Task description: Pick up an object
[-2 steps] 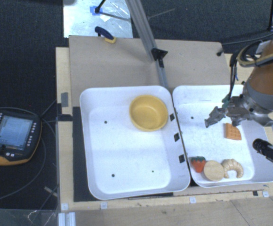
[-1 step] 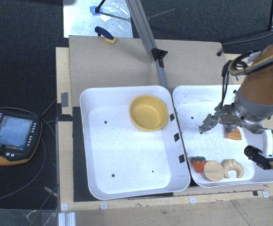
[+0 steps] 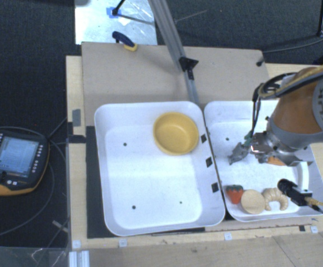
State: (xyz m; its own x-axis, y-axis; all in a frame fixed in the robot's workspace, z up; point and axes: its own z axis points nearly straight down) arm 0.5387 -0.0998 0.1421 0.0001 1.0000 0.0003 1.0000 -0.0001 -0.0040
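Well below gripper (image 3: 238,154): croissant (image 3: 275,198), untouched.

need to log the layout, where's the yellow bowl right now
The round yellow plastic bowl sits in the left shallow white bin, at its far right corner, close to the wall shared with the right white bin.

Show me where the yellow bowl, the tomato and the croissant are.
yellow bowl (image 3: 176,132), camera view, on the bowl's inner bottom.
tomato (image 3: 235,194), camera view, on its red body.
croissant (image 3: 275,198), camera view, on the middle of its curved back.
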